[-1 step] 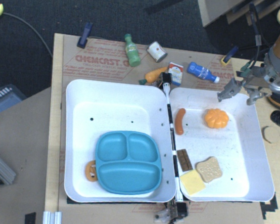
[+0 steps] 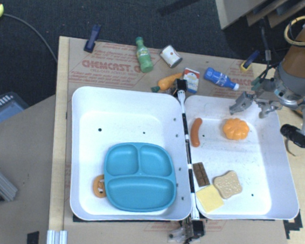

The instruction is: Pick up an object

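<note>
In the right bin [image 2: 277,175] lie an orange fruit [image 2: 236,128], a sausage [image 2: 196,131], a brown chocolate bar [image 2: 201,174], a bread slice [image 2: 228,184] and a yellow cheese slice [image 2: 209,198]. My gripper [image 2: 252,106] hangs over the bin's far edge, just beyond the orange fruit and apart from it. Its fingers are spread open with nothing between them. The left bin [image 2: 88,117] holds a blue divided plate [image 2: 140,176] with a pretzel [image 2: 99,186] partly under its left edge.
Beyond the bins on the board lie a green bottle [image 2: 144,54], a white can [image 2: 171,55], a carrot [image 2: 168,81], a small carton [image 2: 190,79], a blue bottle [image 2: 221,78] and a blue clip [image 2: 92,37]. The arm enters from the upper right.
</note>
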`<control>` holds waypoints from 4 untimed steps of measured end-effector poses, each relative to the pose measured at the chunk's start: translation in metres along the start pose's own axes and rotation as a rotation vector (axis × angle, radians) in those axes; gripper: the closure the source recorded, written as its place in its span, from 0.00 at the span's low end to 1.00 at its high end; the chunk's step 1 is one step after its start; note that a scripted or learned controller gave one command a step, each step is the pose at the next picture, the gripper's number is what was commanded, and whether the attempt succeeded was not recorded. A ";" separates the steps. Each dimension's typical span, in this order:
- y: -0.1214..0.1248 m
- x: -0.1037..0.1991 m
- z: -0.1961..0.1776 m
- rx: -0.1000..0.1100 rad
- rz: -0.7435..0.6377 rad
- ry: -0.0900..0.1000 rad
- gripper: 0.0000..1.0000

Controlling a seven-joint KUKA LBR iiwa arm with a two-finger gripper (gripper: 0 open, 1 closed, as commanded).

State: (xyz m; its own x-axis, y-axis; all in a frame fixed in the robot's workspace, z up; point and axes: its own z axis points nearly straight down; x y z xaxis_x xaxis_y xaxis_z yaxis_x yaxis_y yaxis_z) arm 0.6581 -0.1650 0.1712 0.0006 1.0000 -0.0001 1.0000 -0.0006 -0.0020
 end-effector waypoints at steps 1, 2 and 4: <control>-0.003 -0.007 0.067 0.001 0.000 0.001 0.00; -0.028 -0.004 0.087 0.000 -0.001 0.000 0.00; -0.022 0.020 0.086 -0.001 -0.001 0.001 0.00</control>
State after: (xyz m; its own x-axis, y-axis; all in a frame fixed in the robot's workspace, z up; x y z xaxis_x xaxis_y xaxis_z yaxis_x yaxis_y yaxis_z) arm 0.6358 -0.1451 0.0848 -0.0008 1.0000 0.0004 1.0000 0.0008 -0.0006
